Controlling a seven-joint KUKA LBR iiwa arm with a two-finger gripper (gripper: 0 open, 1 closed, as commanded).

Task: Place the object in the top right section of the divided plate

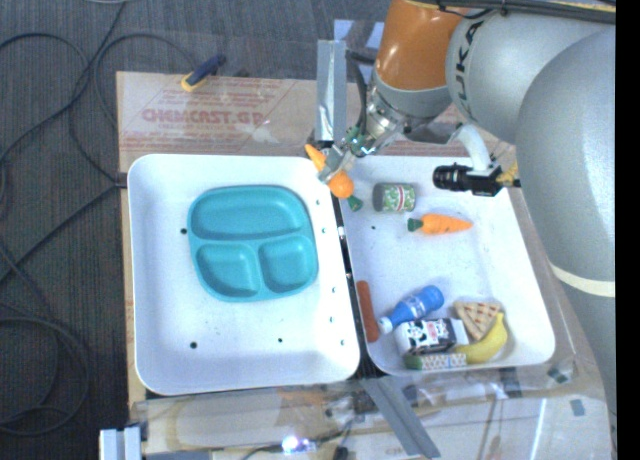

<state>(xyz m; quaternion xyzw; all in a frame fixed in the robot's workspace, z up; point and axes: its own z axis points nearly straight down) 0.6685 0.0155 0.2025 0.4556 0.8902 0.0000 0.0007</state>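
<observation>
The divided plate (pixel 252 241) lies in the left bin (pixel 160 348). In the right bin (pixel 520 278), a can (pixel 394 197) and carrot (pixel 440 224) lie behind a bottle (pixel 412 308), carton (pixel 434 334) and banana (pixel 482 346).

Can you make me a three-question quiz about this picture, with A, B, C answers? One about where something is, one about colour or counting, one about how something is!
1. Where is the divided plate?
A. left bin
B. right bin
C. floor

2. What colour is the plate?
A. red
B. turquoise
C. yellow

3. How does the toy carrot sit?
A. standing upright
B. lying flat
C. hanging from the arm

Answers: 1 A, it sits inside the left bin. 2 B, all three sections look turquoise. 3 B, it lies on its side on the right bin floor.
</observation>
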